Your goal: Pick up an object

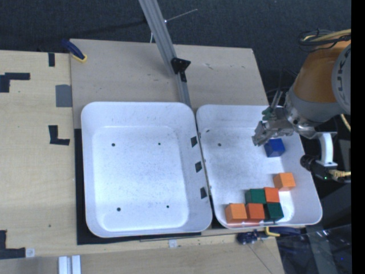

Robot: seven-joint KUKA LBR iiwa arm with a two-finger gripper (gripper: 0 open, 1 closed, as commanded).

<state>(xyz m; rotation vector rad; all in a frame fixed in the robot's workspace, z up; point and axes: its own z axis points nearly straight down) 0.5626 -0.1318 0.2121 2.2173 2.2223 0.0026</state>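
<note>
A blue cube (pixel 275 148) lies in the right bin (pixel 234 164) near its far right side. My gripper (pixel 266 133) hangs just above and to the left of the cube, close to it or touching its upper edge; I cannot tell which. One orange block (pixel 284 180) sits alone nearer the front. In the bin's front right corner is a cluster: orange blocks (pixel 235 212) and green blocks (pixel 256 196) packed side by side.
The left bin (pixel 142 170) stands beside the right one, their rims meeting at the middle. A slanted metal pole (pixel 162 33) runs from the top of the view down to the bins' far edge. The arm's grey and orange body (pixel 322 90) looms over the right bin's far right corner.
</note>
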